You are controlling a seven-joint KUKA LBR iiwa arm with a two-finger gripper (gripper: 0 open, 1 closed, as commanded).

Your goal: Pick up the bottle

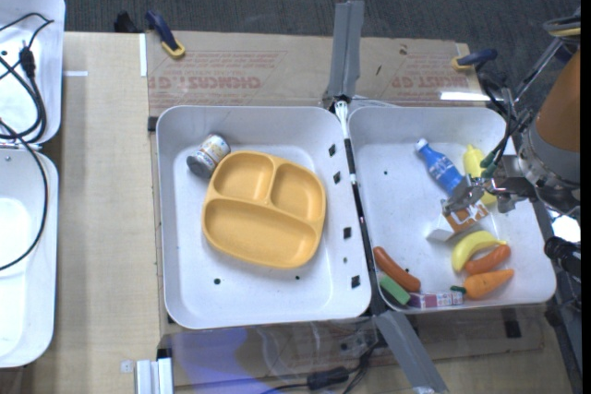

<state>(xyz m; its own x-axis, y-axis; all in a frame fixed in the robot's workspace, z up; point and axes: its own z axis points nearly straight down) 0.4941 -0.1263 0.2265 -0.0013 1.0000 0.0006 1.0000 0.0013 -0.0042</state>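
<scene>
I am reading the gripper point(477, 192) as hanging low over the right bin point(388, 143), just past the lower end of the blue bottle point(438, 165). The bottle is lying on its side in the upper half of that bin, white cap pointing up-left, long axis running diagonally down toward the fingers. Whether they are open or closed, I cannot tell; nothing is showing clearly between them.

The bottle is lying up-left of the fingertips, touching or nearly so. I am judging that the grasp calls for a short shift along that axis, jaws set across it.

The right bin is also holding two bananas point(476, 246), two carrots point(488, 281), a sausage point(397, 268) and a small carton point(464, 215). The left bin point(175, 198) is holding a yellow divided plate point(264, 208) and a tin can point(208, 154).
</scene>
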